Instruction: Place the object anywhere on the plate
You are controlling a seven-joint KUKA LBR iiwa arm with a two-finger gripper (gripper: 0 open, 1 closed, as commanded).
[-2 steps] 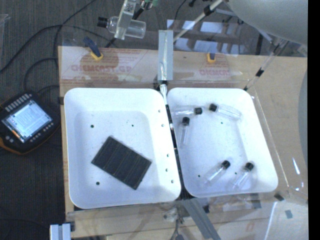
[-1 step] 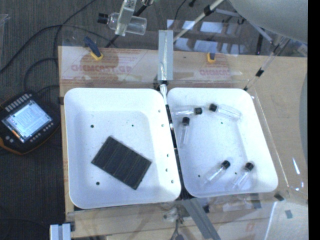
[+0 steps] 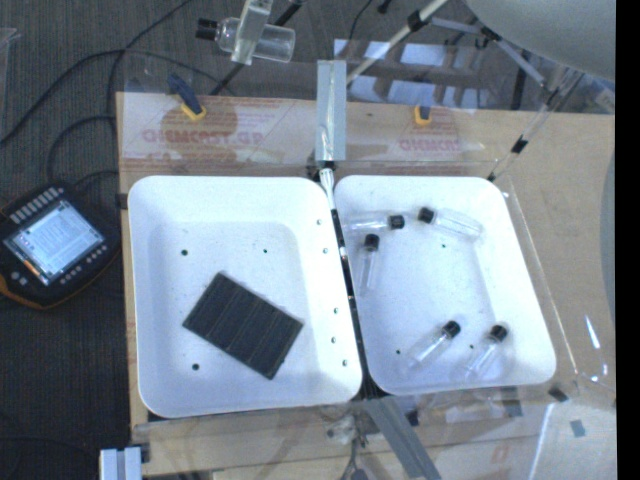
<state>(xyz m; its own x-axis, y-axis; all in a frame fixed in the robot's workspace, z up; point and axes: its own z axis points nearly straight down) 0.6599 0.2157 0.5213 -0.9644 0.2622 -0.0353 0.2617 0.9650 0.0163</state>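
Vial (image 3: pixel 258 40) hangs sideways at upper left of the frame, pinched in the gripper (image 3: pixel 262 26) — well away from the dark plate (image 3: pixel 242 325) at lower left. Smooth, round glass — released too high, it likely bounces or rolls off into the white bin (image 3: pixel 150 208).

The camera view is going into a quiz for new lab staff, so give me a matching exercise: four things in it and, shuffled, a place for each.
Things:
1. dark ribbed plate
2. capped clear vials
3. handheld pendant with a screen
4. clear vial in the gripper

Places:
A. in the right bin
B. above the bench, beyond the bins
C. in the left bin
D. off the bench, at the view's left edge

Pairs: 1-C, 2-A, 3-D, 4-B
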